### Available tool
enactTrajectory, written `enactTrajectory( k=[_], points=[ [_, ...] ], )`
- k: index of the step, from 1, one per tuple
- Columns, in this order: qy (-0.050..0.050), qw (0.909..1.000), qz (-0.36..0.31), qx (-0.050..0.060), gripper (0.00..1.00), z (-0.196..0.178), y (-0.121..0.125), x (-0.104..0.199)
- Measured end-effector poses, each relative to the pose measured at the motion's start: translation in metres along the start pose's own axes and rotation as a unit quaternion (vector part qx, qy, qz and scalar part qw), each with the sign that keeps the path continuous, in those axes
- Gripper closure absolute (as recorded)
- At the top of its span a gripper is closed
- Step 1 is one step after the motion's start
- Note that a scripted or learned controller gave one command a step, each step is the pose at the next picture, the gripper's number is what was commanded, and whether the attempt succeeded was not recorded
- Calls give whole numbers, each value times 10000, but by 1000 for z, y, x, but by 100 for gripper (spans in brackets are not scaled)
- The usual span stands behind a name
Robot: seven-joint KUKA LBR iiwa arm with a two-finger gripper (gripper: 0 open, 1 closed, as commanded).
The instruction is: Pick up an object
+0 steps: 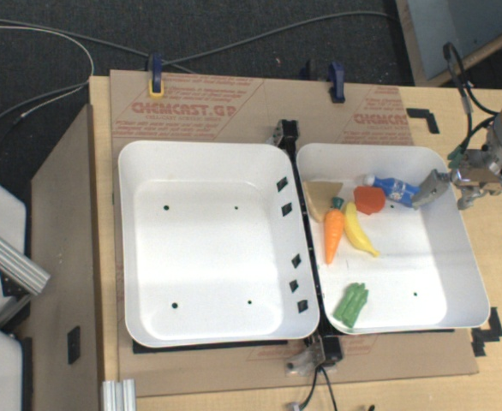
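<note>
Camera view had the hand [439,187] at the right rim of the right bin [457,264], tip reaching in toward the blue item [394,188] in that bin's upper part. We couldn't tell whether the hand was wide or narrow, and nothing showed as held.

Candidates were all clustered in the right bin's upper-left area: red-orange toy [369,199] touching the blue item, yellow banana [360,231] just below it, orange carrot [332,234] beside the banana, tan wedge [322,195] against the divider. Green piece [350,305] lay apart near the bottom rim. Left bin [140,229] carried no objects.

Our read: these looked like light, stiff plastic play food, smooth and likely slippery. The carrot and banana would best be pinched across their narrow middle. The blue item sat nearest the hand, just left of its tip; crowding by the red toy risked a nudge instead of a grip.
</note>
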State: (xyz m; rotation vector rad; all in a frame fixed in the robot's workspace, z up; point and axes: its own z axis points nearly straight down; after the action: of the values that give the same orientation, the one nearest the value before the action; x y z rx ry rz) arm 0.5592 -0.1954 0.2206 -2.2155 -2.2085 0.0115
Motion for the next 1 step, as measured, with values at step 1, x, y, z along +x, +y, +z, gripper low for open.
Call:
enactTrajectory(
  k=[1],
  points=[
    [-17, 10000, -18, -69, 0, -8, 3, 1]
  ],
)
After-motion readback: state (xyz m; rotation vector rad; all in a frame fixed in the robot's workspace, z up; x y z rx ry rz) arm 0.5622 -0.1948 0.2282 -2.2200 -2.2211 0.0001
